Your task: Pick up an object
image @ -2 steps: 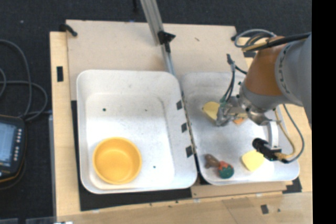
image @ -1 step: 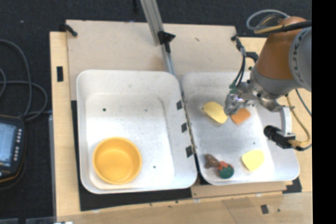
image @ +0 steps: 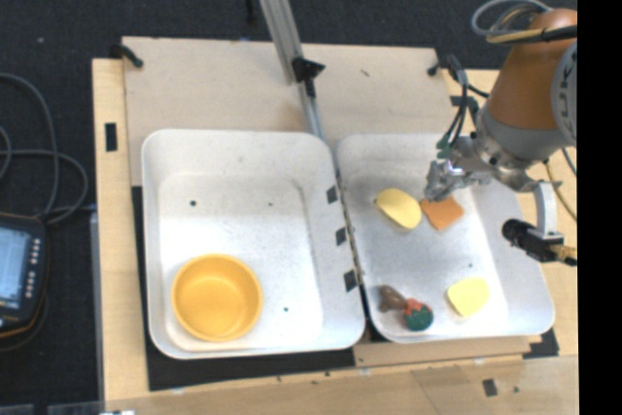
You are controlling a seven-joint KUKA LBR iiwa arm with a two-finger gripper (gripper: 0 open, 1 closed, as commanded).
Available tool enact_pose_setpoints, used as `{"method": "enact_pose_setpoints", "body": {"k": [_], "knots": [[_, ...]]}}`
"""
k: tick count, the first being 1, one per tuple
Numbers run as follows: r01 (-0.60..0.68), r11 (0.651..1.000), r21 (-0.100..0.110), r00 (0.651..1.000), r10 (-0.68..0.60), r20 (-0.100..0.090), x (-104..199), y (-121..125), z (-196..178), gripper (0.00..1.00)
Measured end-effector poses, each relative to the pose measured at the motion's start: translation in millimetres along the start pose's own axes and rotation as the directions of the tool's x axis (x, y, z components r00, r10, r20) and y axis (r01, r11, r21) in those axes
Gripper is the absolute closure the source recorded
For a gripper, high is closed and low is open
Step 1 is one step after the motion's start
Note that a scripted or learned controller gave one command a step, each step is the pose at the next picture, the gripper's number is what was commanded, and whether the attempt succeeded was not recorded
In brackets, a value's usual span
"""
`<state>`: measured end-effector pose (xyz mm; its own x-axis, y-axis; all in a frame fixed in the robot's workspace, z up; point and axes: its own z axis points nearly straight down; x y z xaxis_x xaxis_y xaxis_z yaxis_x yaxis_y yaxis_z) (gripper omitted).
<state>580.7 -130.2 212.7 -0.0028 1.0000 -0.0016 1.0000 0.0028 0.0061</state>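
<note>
The pick was under way but not finished, as far as the view showed. The gripper (image: 445, 182) hung low in the right bin (image: 505, 301), its tip right over the upper edge of an orange wedge-shaped piece (image: 445, 214) that looked like the likeliest target. That piece lay flat on the bin floor, touching or just beside a pale yellow rounded piece (image: 398, 208) on its left. Nothing could be seen between the fingers, so no object could be called held, and the lift remained to be done.

Whether the claw was spread or pressed together could not be told: from above, the fingers merged into a small grey-and-dark cluster, and the wrist body covered much of it. It was also unclear whether the tip touched the orange piece or merely hovered above it.

Other candidates sat well apart from the gripper, near the front of the right bin: a second yellow piece (image: 467, 296), and a small brown item (image: 393, 297) touching a green and red one (image: 418, 316), both too small to identify. The left bin (image: 243, 155) held a yellow bowl (image: 217, 295) in its near corner.

The arm (image: 530, 102) was cut off at the right, so only its orange band and wrist were visible. A slanted metal pole (image: 275, 5) crossed the back of the bench (image: 214, 83).
</note>
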Motion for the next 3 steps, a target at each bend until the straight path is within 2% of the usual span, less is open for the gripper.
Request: {"method": "enact_pose_setpoints", "body": {"k": [1,3], "knots": [[0.004,1.0,0.002,1.0,-0.004,-0.002,47,-1,-12,1.0],[0.005,1.0,0.005,1.0,-0.005,-0.004,146,-37,-29,1.0]]}}
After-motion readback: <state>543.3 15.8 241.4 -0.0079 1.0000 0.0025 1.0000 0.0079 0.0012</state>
